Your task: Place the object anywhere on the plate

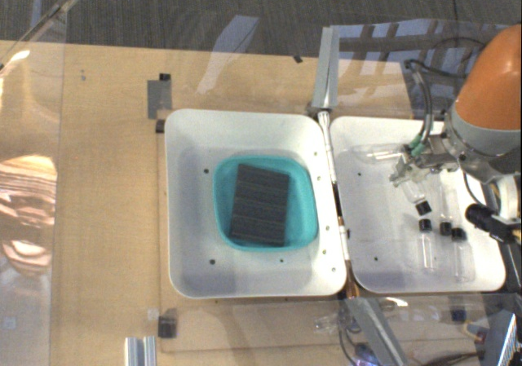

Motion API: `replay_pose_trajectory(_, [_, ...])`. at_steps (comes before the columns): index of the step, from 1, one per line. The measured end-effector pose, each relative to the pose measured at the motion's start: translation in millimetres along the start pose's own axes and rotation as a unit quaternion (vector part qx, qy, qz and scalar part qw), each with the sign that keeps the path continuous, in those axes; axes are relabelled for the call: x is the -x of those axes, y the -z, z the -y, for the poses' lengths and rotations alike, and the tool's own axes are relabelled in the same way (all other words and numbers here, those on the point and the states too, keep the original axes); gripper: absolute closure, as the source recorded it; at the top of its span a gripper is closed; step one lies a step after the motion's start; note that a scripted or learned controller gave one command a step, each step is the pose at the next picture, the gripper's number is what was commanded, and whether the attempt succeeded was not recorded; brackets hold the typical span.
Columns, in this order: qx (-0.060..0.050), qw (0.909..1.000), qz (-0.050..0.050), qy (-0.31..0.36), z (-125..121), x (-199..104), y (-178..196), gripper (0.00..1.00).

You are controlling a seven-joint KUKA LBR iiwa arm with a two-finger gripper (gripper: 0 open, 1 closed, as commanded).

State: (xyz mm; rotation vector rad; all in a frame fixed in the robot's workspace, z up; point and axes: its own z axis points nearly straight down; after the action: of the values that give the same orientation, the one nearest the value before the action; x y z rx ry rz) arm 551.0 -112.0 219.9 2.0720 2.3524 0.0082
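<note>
Beside the left bin (186, 193) holding plate (303, 209) and block (260, 205), the gripper (440, 234) hangs

dark ridged block (260, 204) covers most of teal plate (303, 208); arm (489, 103) overhangs right bin (367, 258); left bin (192, 258) open above.

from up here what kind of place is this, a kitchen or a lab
Most likely a robotics lab bench, not a kitchen: two white bins fixed side by side on a wooden bench, a robot arm reaching in, and a dark ridged block lying on a teal plate.
</note>
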Motion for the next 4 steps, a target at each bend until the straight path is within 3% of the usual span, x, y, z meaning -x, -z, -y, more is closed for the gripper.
replay_pose_trajectory(1, [-0.001,0.9982,-0.001,0.060,-31,-113,-19,1.00])
replay_pose_trajectory(2, [-0.001,0.9982,-0.001,0.060,-31,-112,-19,0.00])
replay_pose_trajectory(3, [0.000,0.9992,0.000,0.040,-21,-94,12,0.00])
replay_pose_trajectory(4, [-0.003,1.0000,-0.001,-0.006,44,-157,-13,0.00])
